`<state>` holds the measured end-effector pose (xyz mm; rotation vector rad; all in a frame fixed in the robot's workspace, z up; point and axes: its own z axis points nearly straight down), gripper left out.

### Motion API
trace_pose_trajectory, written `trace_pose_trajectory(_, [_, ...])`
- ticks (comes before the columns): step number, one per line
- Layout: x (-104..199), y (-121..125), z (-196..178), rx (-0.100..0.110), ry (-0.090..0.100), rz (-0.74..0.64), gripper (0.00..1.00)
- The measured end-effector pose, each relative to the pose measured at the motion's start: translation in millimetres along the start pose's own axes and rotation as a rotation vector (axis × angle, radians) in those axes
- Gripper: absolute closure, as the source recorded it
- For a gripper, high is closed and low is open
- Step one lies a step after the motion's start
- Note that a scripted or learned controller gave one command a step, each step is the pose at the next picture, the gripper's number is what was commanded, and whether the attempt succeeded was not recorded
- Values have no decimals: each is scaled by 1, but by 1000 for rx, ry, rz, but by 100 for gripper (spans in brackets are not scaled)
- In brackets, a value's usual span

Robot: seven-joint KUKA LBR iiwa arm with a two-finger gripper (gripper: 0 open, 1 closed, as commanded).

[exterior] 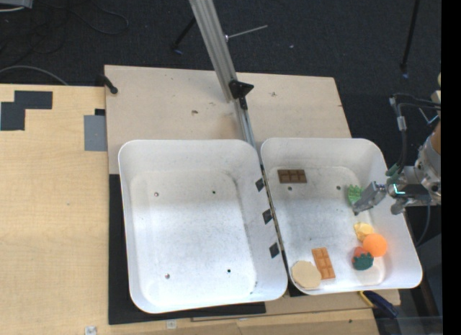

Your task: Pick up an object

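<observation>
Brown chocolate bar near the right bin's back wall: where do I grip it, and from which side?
Come straight down on the chocolate bar. It lies flat, alone on the right bin floor, long side along the back wall. Probably close the gripper across its short width, near the middle.

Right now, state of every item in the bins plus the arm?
Brown chocolate piece: flat, right bin, far end.
Green object: at right wall, beside gripper.
Yellow object: resting, untouched.
Orange ball: touching yellow object.
Red-green object: below ball.
Orange wafer: flat.
Tan disc: flat, near corner.
Left bin: upright.
</observation>
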<state>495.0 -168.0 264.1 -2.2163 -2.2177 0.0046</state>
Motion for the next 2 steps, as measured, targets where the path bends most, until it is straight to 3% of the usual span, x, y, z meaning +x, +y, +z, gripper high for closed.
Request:
trace_pose_trajectory(1, [-1, 0, -2, -4, -1, 3, 0])
trace_pose_trajectory(2, [4, -8, 56, 2, 1, 1, 0])
